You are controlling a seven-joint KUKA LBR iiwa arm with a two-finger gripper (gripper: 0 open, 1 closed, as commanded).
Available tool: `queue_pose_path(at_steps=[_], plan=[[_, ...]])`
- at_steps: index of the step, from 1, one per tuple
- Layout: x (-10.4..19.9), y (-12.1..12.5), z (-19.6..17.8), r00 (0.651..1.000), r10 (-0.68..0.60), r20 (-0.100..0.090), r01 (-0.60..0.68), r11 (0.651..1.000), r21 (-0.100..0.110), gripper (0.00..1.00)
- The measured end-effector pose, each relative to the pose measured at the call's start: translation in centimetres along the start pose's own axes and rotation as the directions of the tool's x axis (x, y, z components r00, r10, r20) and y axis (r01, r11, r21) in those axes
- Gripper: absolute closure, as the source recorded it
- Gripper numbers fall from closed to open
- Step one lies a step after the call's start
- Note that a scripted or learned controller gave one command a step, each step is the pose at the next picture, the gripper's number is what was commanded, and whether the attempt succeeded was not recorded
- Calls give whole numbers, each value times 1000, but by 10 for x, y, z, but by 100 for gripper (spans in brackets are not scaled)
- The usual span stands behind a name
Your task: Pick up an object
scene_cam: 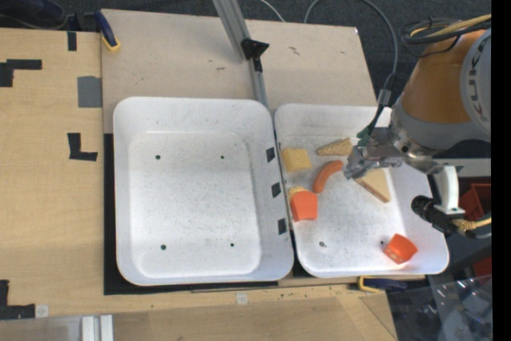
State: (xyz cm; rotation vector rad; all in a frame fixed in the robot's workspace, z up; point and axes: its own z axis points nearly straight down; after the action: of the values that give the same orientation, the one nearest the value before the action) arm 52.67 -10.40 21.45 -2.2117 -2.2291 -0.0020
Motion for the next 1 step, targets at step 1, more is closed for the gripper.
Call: queue_pose_path(at_steps=[1], plan=[[43, 24, 2, 1000, 1, 0, -1, 1000, 1, 100]])
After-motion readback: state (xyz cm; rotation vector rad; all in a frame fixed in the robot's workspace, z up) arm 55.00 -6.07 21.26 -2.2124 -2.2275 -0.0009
